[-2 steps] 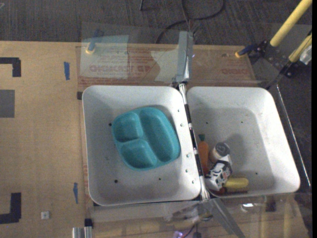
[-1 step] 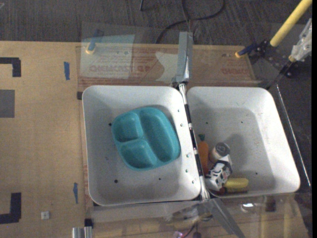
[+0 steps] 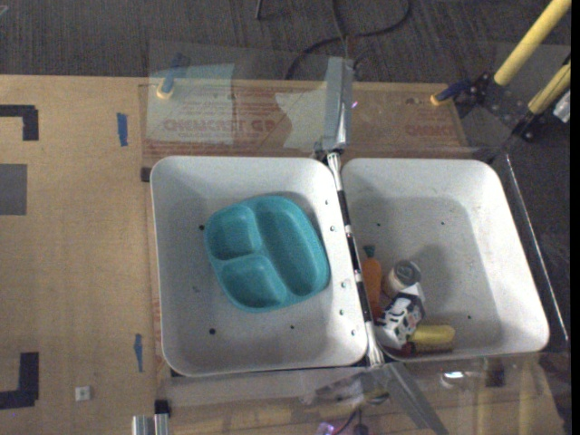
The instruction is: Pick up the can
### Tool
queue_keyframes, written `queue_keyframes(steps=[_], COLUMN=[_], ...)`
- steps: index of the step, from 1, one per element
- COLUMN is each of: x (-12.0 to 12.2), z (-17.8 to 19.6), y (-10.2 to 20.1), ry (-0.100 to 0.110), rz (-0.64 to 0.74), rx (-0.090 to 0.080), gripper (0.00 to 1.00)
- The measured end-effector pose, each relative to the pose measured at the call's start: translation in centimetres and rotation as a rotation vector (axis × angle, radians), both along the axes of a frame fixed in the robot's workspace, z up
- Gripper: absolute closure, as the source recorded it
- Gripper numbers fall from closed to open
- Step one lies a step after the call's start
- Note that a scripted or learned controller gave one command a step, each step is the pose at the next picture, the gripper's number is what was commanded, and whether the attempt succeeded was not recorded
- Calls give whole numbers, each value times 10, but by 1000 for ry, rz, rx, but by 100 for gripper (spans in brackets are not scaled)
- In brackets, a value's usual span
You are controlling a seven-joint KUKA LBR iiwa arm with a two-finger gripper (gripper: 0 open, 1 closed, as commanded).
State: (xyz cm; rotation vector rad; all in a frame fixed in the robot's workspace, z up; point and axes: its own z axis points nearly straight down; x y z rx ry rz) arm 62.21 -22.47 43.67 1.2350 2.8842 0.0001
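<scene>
The can (image 3: 401,280) lies in the right bin (image 3: 471,207), near its front left corner, with its silver top facing up and back. It rests against a white and black patterned object (image 3: 400,320). An orange carrot (image 3: 372,285) lies just left of the can along the bin's left wall. A yellow banana-like piece (image 3: 432,336) sits in front, by the bin's front wall.
The left bin (image 3: 181,207) holds a teal divided plate (image 3: 265,252). A metal divider (image 3: 336,107) and a clear panel stand behind the bins. Yellow poles (image 3: 535,30) rise at the top right.
</scene>
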Motion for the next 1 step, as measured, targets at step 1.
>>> queue_keyframes(steps=[1], x=[8], z=[0], y=[3], ry=[-4], rz=[504], rx=[-4], gripper=[100])
